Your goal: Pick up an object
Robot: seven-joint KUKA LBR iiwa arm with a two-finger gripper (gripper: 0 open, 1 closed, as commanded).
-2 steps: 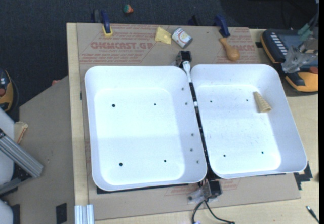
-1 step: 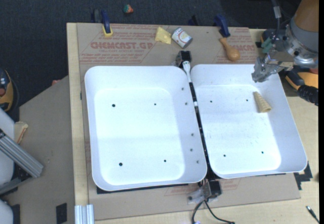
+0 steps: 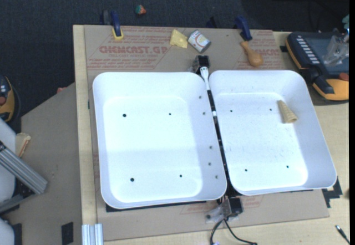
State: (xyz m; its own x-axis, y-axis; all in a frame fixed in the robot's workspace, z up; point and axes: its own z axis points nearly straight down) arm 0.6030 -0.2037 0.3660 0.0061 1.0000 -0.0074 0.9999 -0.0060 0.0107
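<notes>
**Bench stock, places given from the right bin [image 3: 255,144]**

1. Cone [image 3: 287,111]: tan, tapered, lying on its side on the right bin's floor, near its far right corner and clear of the wall. It is the only loose item in either bin, so it is judged to be the object to pick. It lies flat and apart from anything else, so a descent from above should meet nothing beside it.
2. Left bin [image 3: 144,144]: touches the right bin's left rim. A black strip and clip [image 3: 203,64] run along the seam, probably to keep the pair from drifting.
3. Board [image 3: 138,50]: brown, under the right bin, pinned beyond its far edge by blue clamps [image 3: 242,27], evidently to keep it still.
4. Wedge [image 3: 178,39], box [image 3: 199,41], wooden piece [image 3: 251,54]: on the board beyond the right bin's far rim, outside the picking area.
5. Gripper: state cannot be told.

Task status: judged not begun, cone untouched.
</notes>
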